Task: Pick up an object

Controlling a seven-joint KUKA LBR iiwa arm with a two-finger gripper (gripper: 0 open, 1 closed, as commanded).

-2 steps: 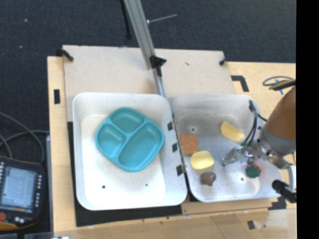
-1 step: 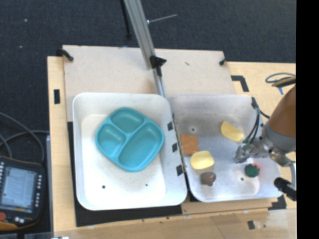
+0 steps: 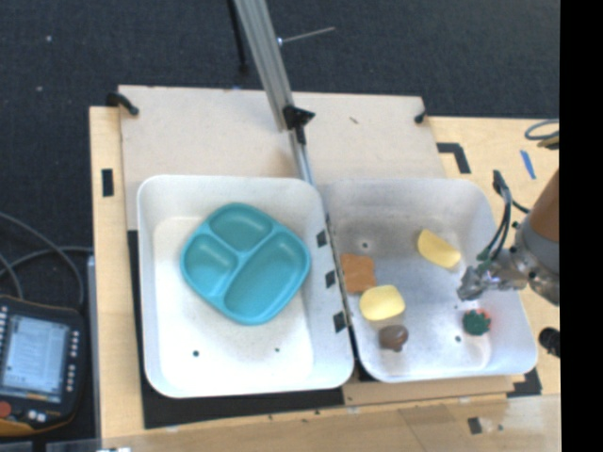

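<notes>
Right now we see the claw (image 3: 471,284) low over the right bin (image 3: 415,196), near its right wall; whether it's released or clenched we cannot tell. Nearest pick is the small green object (image 3: 477,323), just below the claw toward the bin's front edge. Yellow piece (image 3: 438,250) lies up-left, farther.

Teal divided plate (image 3: 247,262) at centre left; at lower right, yellow lumps (image 3: 382,302) (image 3: 439,249), orange-brown block (image 3: 358,272), dark brown piece (image 3: 393,337), green bit (image 3: 476,323).
</notes>
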